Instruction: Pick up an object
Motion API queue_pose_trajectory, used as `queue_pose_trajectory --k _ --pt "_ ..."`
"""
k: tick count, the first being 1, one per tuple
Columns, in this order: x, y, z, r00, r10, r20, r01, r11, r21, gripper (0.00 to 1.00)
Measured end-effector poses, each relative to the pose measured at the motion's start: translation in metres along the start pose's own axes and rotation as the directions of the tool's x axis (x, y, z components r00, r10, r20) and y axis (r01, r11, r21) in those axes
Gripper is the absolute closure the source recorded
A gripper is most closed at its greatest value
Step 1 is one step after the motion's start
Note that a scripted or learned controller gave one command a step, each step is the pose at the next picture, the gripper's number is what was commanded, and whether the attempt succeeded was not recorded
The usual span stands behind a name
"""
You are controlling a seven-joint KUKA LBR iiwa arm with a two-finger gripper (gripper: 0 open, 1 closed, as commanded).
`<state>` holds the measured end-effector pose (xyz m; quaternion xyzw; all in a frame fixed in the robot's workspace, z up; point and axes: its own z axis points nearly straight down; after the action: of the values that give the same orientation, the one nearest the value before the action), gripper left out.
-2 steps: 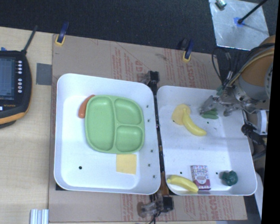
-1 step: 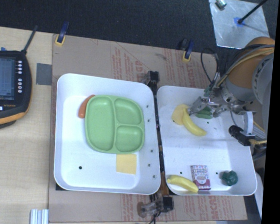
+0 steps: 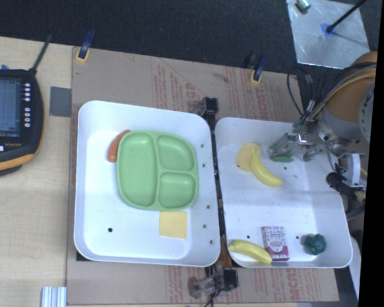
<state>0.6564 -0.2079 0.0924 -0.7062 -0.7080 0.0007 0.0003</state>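
A black-and-orange teach pendant [image 3: 8,123] lies on the bench's left, two blue-and-yellow clamps [image 3: 85,46] pin the brown cardboard sheet [image 3: 151,80] at its far edge.

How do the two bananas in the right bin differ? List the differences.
Place: the upper banana lies in the bin's far half, close to the gripper; the lower banana lies against the near rim beside a small red carton.
Pose: the upper banana slants down to the right; the lower banana lies nearly level.
Neighbours: the upper banana touches a pale yellow piece; the lower banana does not.
Both are yellow and curved.
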Motion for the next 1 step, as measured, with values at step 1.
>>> queue_pose_trajectory --k 1 --pt "0.0194 -0.0003 0.0004 1.000 -0.002 -0.002 0.002 1.000 0.003 0.00"
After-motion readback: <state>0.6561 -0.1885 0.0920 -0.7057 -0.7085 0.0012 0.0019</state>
